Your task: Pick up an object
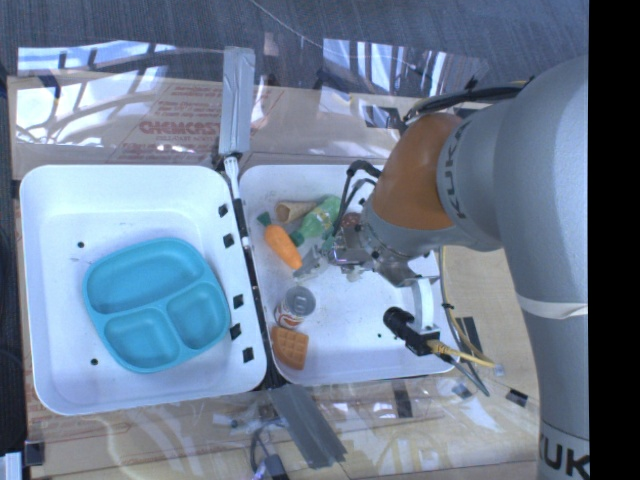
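Observation:
The right bin (340, 363) holds an orange carrot (282, 246), a green item (318, 218) with a tan piece (291, 210) beside it, a small can (296, 306) and a waffle-like orange block (290, 347). My gripper (335, 251) reaches down into this bin from the right, just right of the carrot and below the green item. The wrist hides most of the fingers, and nothing shows between them.
The left bin (50, 218) holds a blue divided plate (155, 303). A taped divider (240, 258) runs between the two bins. The arm's bulk (480, 188) covers the right bin's right side.

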Robot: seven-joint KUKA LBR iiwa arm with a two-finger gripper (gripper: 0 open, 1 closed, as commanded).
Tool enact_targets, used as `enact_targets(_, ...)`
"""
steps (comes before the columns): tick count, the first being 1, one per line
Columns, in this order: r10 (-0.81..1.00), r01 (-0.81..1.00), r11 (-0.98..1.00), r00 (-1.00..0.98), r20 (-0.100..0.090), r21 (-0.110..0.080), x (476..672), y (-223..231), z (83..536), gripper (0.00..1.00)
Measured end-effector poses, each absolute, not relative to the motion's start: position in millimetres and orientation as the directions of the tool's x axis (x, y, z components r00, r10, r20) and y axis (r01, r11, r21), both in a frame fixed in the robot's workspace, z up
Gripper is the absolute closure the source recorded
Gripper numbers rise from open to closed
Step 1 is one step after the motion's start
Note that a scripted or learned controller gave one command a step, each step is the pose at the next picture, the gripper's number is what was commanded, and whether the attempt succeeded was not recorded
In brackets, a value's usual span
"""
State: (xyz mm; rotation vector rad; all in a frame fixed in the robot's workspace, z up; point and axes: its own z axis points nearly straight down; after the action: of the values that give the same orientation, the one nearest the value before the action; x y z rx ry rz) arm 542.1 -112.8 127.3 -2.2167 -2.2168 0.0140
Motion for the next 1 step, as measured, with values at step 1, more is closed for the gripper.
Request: enact_targets(1,1.000,1.000,0.012,-0.012,0.002,0.003,658.8,-47.9,193.3,0.00)
